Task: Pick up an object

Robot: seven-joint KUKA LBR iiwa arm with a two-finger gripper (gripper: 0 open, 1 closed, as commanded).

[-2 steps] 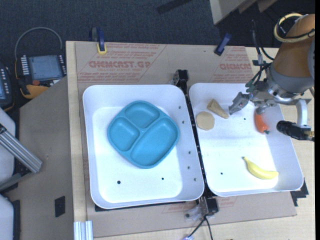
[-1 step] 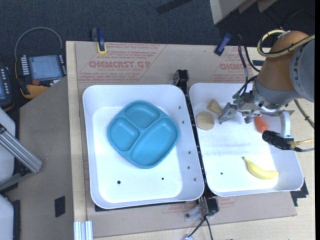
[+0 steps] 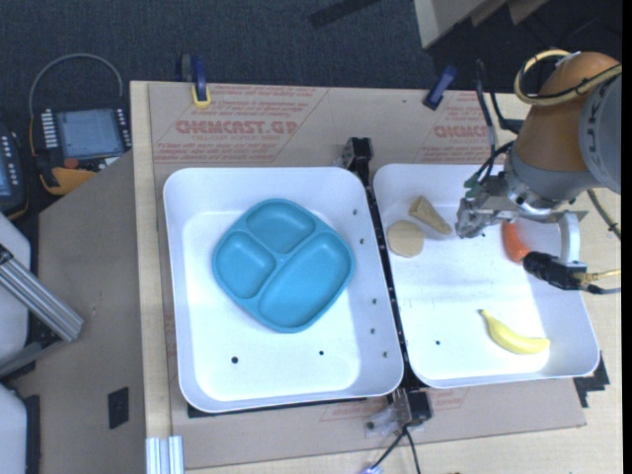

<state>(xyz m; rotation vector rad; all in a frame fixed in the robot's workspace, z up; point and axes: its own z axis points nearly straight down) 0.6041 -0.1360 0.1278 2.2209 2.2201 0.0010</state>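
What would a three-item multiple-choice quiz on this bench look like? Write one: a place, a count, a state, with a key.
1. Where does the blue plate lie?
A. in the left bin
B. in the right bin
C. on the cardboard

2. How many compartments has the plate?
A. two
B. three
C. five

3. How does the banana lie?
A. between the jaws
B. on the plate
C. flat on the bin floor, apart from the gripper

Key: 1 A, it lies mid-floor in the left bin. 2 B, ridges split it in three. 3 C, it lies near the right bin's near edge, with the gripper farther back.
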